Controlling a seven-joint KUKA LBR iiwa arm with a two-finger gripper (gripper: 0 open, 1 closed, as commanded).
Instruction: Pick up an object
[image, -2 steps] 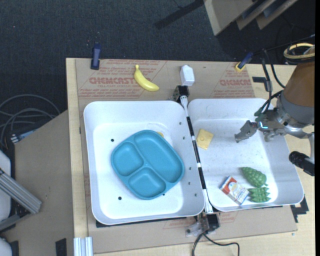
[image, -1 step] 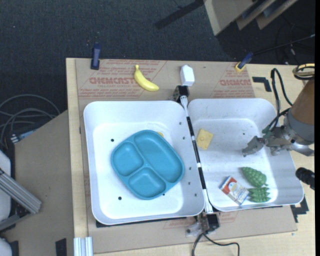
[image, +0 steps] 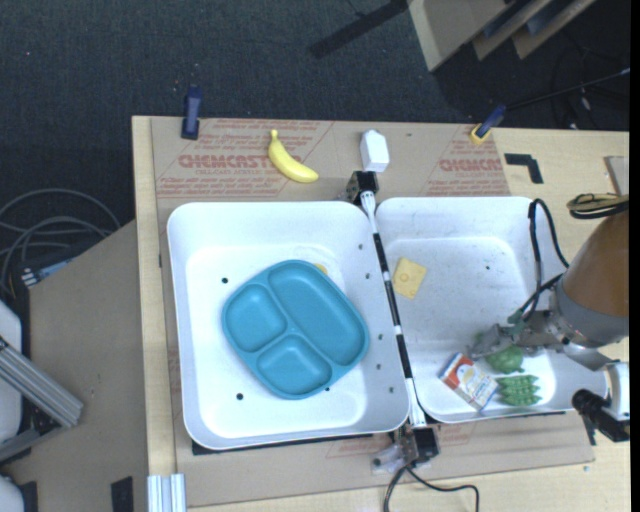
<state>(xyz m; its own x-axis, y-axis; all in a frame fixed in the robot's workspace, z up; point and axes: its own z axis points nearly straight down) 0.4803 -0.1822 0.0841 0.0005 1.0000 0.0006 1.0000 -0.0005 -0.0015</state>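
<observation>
At the lower right of the frame, in the right bin (image: 455, 225), a small red and white packet (image: 467, 380) lies beside two green toys (image: 518, 388). The gripper (image: 500, 342) sits just above them, its tip over the upper green piece; whether its jaws are parted or closed cannot be told. Higher in that bin lies a yellow card (image: 408, 277). The left bin (image: 200, 240) holds a blue divided plate (image: 293, 327). At the top, on the board behind the bins, lies a banana (image: 289, 161).

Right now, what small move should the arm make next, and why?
Probably a short drop straight down. The gripper sits right over the green toy in the right bin, with a packet close beside it, so going straight down may avoid the packet.
</observation>
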